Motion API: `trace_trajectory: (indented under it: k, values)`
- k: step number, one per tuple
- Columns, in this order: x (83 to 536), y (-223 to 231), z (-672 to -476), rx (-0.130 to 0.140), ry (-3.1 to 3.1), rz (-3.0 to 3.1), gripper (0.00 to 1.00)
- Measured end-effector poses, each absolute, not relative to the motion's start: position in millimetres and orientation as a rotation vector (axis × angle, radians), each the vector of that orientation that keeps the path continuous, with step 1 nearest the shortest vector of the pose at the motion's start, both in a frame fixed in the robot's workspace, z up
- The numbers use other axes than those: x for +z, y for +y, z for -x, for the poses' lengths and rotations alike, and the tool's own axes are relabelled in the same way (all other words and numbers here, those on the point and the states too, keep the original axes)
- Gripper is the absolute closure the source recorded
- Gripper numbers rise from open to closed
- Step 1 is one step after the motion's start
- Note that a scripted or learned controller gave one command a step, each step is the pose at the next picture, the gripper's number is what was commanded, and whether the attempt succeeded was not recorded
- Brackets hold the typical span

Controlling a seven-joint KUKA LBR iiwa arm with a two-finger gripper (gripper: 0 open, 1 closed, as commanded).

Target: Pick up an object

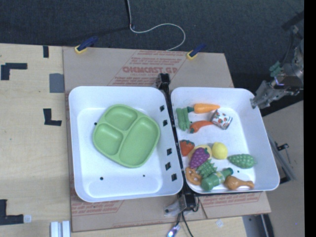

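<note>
Toy food sits crowded in the right bin (256,132), which I read as the pick candidates: an orange carrot (206,107) and a green bean pod (182,118) near the bin's far-left corner, a small red-spotted cup (221,119) beside them, a yellow lemon (219,150) and purple grapes (198,157) mid-bin, a green bumpy fruit (241,160) toward the right wall. Left bin (81,132) carries a green divided plate (127,135), lying flat. My gripper (260,97) hangs just off the right bin's far-right corner, above the bench edge, apart from every toy. I cannot tell how far it is open; nothing visible in it.
</note>
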State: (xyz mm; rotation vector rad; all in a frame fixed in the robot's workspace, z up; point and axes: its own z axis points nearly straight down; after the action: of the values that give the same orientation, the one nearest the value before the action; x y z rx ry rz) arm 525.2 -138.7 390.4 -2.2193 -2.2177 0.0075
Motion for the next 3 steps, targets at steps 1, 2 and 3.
trace_trajectory:
  k: [1,2,3]
  values:
    - [362.2,-206.4,-486.0,0.007,-2.212,2.228,1.00]
    - [516.9,-150.9,-484.5,-0.016,-2.240,2.225,1.00]
    - [517.5,-152.8,-484.6,0.002,-2.226,2.221,1.00]
